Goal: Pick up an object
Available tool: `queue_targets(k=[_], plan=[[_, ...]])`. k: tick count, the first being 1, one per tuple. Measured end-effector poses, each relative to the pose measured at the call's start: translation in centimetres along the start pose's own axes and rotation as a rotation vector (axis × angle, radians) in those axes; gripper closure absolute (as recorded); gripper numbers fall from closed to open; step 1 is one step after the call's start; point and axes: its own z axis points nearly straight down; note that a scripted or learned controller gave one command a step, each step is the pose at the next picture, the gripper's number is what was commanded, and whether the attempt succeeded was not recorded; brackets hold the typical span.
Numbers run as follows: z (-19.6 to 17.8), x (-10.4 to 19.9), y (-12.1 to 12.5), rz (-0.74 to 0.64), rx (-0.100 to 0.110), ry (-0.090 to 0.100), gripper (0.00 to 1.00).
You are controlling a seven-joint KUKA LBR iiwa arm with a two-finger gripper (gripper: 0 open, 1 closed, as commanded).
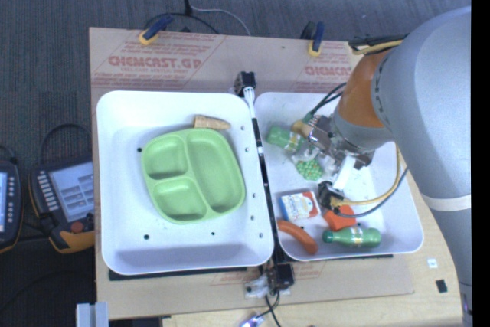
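Approach step: gripper [331, 165] low over right bin [409, 237] centre, beside green peas [308, 167]; finger state unreadable. Next: descend, close, lift.

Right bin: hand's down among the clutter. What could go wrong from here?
1. The hand sits low in the right bin beside the green dotted item and the green bottle; it may nudge them instead of grasping.
2. The small carton, orange pieces and second bottle lie packed together, so a pick there could drag a neighbour.
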Motion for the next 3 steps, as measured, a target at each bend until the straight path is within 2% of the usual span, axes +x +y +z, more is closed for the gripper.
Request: queue_targets(k=[1, 2, 3], plan=[[0.1, 2.1, 2.9, -0.09, 0.012, -0.002, 1.0], [0.0, 1.2, 1.9, -0.384, 0.0, 0.0, 1.0], [-13.9, 3.1, -2.5, -0.251, 0.016, 0.0, 1.0]])
